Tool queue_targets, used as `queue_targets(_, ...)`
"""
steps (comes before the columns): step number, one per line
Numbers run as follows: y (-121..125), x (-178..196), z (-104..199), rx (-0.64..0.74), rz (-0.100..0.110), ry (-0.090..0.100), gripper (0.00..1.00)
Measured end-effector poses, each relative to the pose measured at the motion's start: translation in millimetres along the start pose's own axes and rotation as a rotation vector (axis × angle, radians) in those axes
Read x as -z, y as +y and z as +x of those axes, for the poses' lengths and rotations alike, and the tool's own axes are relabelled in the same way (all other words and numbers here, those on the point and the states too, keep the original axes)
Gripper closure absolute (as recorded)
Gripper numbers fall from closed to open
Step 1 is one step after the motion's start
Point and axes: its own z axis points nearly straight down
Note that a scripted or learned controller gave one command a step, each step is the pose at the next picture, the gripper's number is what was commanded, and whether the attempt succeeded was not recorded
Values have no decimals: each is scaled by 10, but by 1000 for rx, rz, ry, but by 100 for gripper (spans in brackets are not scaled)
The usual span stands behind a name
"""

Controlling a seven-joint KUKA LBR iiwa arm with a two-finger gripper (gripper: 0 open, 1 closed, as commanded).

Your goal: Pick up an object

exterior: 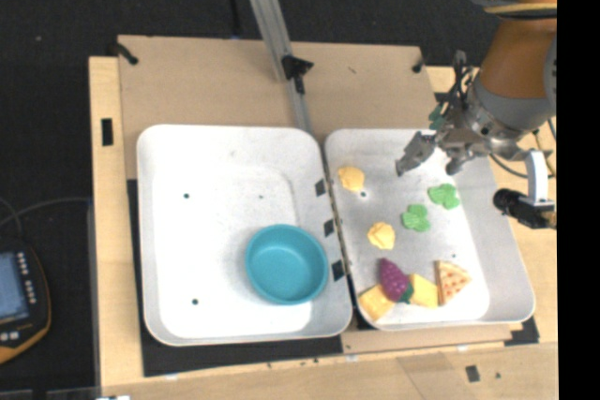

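My gripper (433, 162) hangs over the far part of the right bin (502, 267), open, with nothing between its fingers. Just below it lie two green toy pieces, one to the right (443, 196) and one lower left (415, 218). A yellow piece (351, 178) sits to the gripper's left near the bin's far left corner, and another yellow piece (381, 235) lies mid-bin. At the near edge are purple grapes (394, 278), a yellow block (376, 302), a yellow wedge (424, 292) and a pizza slice (452, 281).
The left bin (187, 164) holds a blue bowl (286, 263) near its front right corner. A slanted metal pole (267, 9) rises behind the bins. A handheld controller (17, 290) sits at the far left edge.
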Motion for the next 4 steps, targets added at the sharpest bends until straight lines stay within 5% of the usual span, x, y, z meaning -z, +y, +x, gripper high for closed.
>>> queue_targets(1, 0, 0, 1, 0, 0, 0, 0)
queue_targets(3, 3, -1191, 44, -4, 6, -1, 0)
queue_targets(4, 4, -1410, 29, -5, 3, -3, 0)
